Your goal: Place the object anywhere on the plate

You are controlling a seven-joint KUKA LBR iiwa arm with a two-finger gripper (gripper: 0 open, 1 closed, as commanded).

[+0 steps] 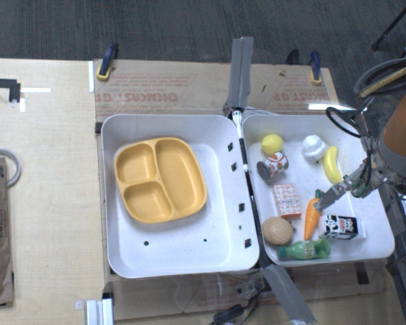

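Nearest the camera, along the front edge of the right bin [386, 246], lie a green bottle-shaped toy [304, 250] on its side, a rough tan potato-like lump [277, 231] and a small black-and-white carton [340, 227] with a cow print. Just behind them, a smooth orange carrot [312, 219] with a green tip stands tilted, its top end right at the gripper [327, 198], whose slim grey fingers reach in from the right; whether they are closed on the carrot or merely beside it cannot be told from this angle. Beside the carrot sits a small orange-and-white patterned box [286, 200]. Farther back rest a can-like cylinder [273, 166] with orange and white markings, a curved yellow banana [332, 164], a round yellow ball [272, 143] and a white knobbly piece [314, 147]. In the left bin [183, 256], well apart from all of these, a glossy yellow plate [161, 179] with rounded corners and three compartments lies flat and bare. Both bins are shallow white plastic, meeting at a hinged centre seam, on a bench lined with brown printed cardboard [189, 90] held by blue clamps [108, 59] at the far edge.
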